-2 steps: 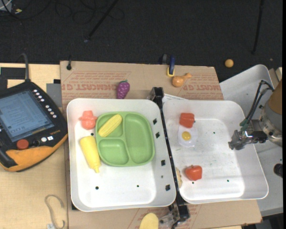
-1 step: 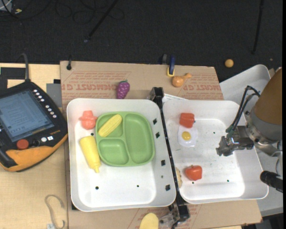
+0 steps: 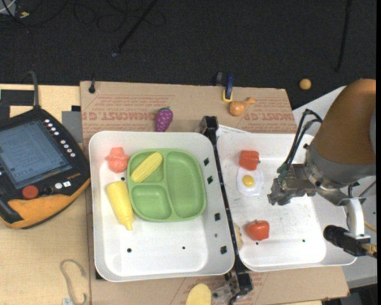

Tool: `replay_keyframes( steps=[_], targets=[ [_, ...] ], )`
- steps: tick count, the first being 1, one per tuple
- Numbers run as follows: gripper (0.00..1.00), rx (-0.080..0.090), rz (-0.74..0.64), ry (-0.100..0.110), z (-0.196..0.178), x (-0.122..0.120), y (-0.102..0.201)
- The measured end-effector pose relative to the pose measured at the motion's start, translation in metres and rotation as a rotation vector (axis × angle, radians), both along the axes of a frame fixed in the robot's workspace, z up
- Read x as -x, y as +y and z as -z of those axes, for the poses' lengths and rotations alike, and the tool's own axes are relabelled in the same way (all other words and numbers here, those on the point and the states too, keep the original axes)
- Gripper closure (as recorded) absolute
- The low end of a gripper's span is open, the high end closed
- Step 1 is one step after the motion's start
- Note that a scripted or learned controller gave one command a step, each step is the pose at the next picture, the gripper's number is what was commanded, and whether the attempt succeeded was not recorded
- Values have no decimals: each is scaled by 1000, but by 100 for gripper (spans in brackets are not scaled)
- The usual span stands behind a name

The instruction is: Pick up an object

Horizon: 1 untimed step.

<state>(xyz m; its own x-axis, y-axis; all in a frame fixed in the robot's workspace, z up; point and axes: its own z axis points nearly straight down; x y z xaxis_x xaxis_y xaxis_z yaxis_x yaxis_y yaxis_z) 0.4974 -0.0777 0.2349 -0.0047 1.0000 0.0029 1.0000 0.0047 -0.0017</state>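
The end effector [image 3: 280, 194] hangs low in the right bin [image 3: 305, 253], grip unreadable, fried egg [image 3: 247, 183] at its nine o'clock and red tomato [image 3: 258, 230] at seven, likely targets.

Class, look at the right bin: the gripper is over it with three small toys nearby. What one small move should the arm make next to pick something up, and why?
Probably shift the gripper a little toward the fried egg toy and lower onto it. The gripper sits over bare floor of the right bin, with nothing seen between its fingers. The egg looks like the closest toy; the red block and tomato lie farther off.
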Motion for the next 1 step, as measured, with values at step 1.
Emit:
replay_keyframes(
  steps=[1],
  targets=[
    [100, 1, 4, 3, 16, 13, 31]
  ],
)
